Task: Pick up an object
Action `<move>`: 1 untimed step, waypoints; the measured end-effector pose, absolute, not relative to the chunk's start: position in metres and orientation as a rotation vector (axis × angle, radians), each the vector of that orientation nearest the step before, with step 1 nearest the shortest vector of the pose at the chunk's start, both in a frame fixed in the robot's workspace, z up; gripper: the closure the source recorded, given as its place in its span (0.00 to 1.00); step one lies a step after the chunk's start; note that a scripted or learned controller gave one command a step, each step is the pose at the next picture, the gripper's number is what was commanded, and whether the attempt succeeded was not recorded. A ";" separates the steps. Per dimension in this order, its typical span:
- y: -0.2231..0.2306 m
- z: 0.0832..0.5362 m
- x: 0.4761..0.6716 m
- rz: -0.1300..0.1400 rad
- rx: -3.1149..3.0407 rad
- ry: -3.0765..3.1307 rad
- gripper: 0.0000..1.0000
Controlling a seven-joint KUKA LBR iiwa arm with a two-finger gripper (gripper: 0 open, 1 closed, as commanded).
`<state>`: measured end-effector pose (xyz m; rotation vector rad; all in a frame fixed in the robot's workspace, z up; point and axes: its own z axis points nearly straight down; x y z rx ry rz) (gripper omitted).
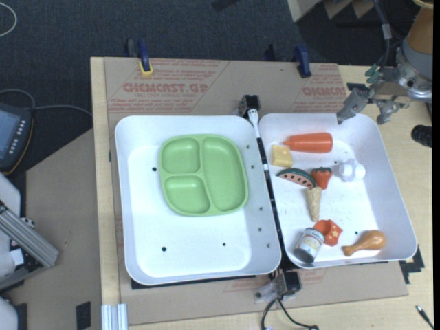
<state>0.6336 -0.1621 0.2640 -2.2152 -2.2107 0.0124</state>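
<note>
The right bin (392, 184) holds several toy foods: an orange carrot (309, 141), a yellow cheese wedge (280, 155), a watermelon slice (294, 176), a red strawberry (322, 178), a white piece (349, 170), a cone (314, 201), a small can (309, 244), a red piece (331, 231) and a drumstick (364, 241). My gripper (362, 113) hangs above the bin's far right corner, open, with nothing between its fingers. It is up and to the right of the carrot.
The left bin (137, 212) holds a green divided plate (204, 174). Two blue clamps (144, 55) (301, 59) pin the board at the far edge. A black hinge strip (265, 177) runs between the bins.
</note>
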 end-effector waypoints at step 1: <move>-0.162 0.272 0.636 0.000 -2.220 -2.221 0.00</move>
